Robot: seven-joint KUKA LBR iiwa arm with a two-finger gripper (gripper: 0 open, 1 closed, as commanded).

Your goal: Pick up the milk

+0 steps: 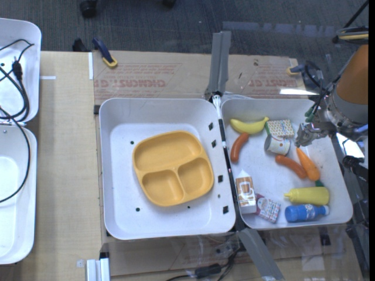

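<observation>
The right bin [345, 206] is crowding the milk [245, 193] against its left wall, while the gripper [306, 134], grip state unreadable, is hovering well apart over the carrot [308, 164], risking a wrong grab

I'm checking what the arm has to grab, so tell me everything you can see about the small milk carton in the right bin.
The small white and brown milk carton, apparently printed cardboard, lies in the right white bin at its lower left, against the wall that divides the bins. A small patterned packet lies close beside it. The gripper is well away from it.
</observation>
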